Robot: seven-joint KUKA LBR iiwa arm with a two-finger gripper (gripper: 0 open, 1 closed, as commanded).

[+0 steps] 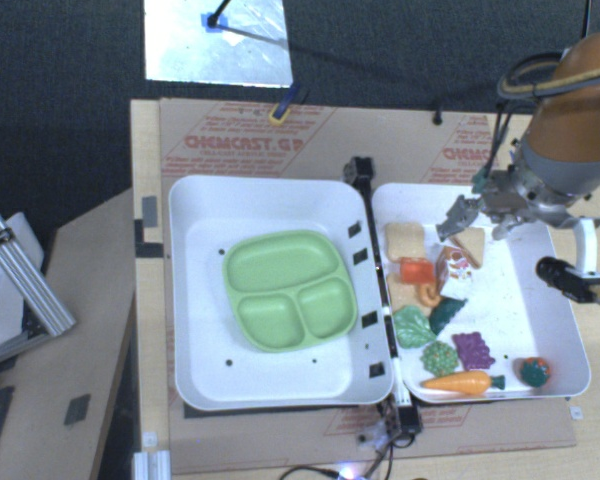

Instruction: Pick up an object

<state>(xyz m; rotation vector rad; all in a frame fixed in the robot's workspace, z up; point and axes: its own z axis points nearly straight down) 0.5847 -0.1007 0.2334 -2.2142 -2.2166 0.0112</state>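
Hovering my gripper (477,220) over right white bin (560,318), fingers spread, nothing between them. Targeting tan toast-shaped toy slice (469,246) just beneath; descending straight, centring before closing.

A dark carpet floor (60,88) is lying behind the brown bench (240,133), and a shiny silver sheet (218,30) is catching light.
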